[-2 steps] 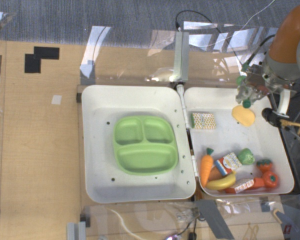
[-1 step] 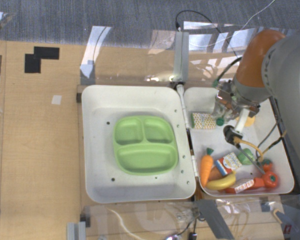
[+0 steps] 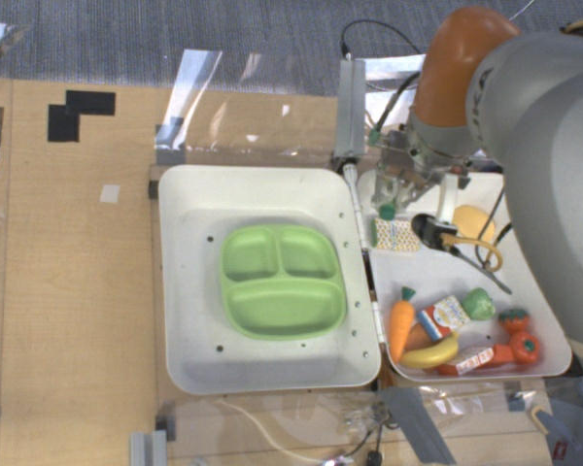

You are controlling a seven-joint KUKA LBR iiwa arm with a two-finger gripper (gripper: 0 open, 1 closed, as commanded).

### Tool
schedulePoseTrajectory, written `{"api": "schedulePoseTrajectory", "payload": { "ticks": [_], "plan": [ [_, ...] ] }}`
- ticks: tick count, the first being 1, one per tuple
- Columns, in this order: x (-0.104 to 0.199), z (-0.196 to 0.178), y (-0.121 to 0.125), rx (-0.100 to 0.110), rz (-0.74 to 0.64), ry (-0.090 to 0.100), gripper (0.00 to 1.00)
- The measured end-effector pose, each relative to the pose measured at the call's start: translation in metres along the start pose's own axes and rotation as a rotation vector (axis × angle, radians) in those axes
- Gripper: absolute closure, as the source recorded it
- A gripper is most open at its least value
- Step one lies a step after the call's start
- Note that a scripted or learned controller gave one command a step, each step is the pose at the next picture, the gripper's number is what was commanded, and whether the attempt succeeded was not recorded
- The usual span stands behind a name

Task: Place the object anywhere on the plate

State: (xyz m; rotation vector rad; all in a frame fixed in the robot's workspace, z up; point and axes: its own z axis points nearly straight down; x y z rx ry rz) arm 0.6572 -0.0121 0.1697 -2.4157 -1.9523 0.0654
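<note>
1. Green plate (image 3: 282, 282), 3 compartments, lies in left bin (image 3: 189, 260).
2. Toy foods, carrot (image 3: 400, 326) and banana (image 3: 429, 354) among them, lie in right bin (image 3: 554, 352).
3. Gripper (image 3: 394, 197) hangs over right bin's far end; finger state cannot be told.

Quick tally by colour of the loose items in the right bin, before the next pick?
Orange: 1, the carrot
Yellow: 2, the banana and a yellow piece
Green: 1, a green piece
Red: 1, a red piece
Printed packets: 3
Total: 8
</note>
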Motion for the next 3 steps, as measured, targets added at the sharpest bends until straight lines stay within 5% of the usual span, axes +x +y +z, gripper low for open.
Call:
{"api": "schedulePoseTrajectory", "payload": {
  "ticks": [1,2,3],
  "plan": [
    [0.065,-0.01,-0.067,-0.054,-0.108,0.009,1.0],
    [0.065,-0.01,-0.067,-0.055,-0.107,0.009,0.0],
    [0.064,-0.032,-0.075,-0.055,-0.125,0.009,0.0]
  ]
}}
